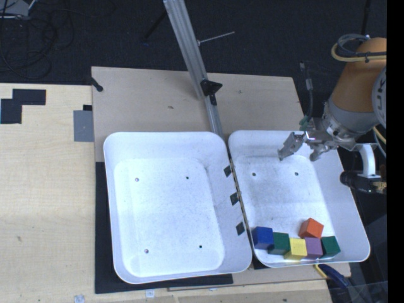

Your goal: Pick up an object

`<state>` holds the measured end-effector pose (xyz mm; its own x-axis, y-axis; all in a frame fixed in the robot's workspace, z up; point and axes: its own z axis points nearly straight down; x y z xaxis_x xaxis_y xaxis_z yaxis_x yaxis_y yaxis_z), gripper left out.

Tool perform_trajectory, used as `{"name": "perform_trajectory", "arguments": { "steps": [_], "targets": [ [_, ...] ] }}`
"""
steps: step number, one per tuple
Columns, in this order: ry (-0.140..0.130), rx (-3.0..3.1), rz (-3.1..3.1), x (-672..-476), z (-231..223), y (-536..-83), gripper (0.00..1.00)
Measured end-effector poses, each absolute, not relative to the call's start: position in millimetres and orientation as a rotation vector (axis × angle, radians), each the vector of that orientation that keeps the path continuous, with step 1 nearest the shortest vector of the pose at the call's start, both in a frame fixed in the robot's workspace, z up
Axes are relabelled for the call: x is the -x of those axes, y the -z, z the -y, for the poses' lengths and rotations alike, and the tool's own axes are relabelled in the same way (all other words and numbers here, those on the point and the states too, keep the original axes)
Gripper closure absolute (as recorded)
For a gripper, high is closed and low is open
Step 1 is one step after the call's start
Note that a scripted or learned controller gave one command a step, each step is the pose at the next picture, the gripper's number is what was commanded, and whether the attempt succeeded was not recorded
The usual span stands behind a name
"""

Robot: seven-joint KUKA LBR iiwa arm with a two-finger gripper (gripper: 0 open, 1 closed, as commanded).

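The left bin [165, 201] is a shallow white tray with rounded corners and a faintly speckled, matte floor, joined by small dark clips to the right bin [278, 188] of the same make. In that right bin's 5 o'clock corner sit small blocks, probably foam or wood, bunched against the near wall: blue block [262, 236], dark green block [280, 243], yellow block [297, 248], purple block [313, 247], orange block [311, 228], green block [330, 245]. At about 1 o'clock the gripper [302, 149] hangs with metal fingers spread and nothing between them, well apart from the blocks
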<state>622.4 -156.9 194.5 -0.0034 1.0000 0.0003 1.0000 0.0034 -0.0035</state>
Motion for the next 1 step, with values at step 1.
{"name": "perform_trajectory", "arguments": {
  "steps": [1],
  "targets": [
    [0.001, 2.224, 2.214, -569.2, 200.0, -89.2, 0.00]
  ]
}}
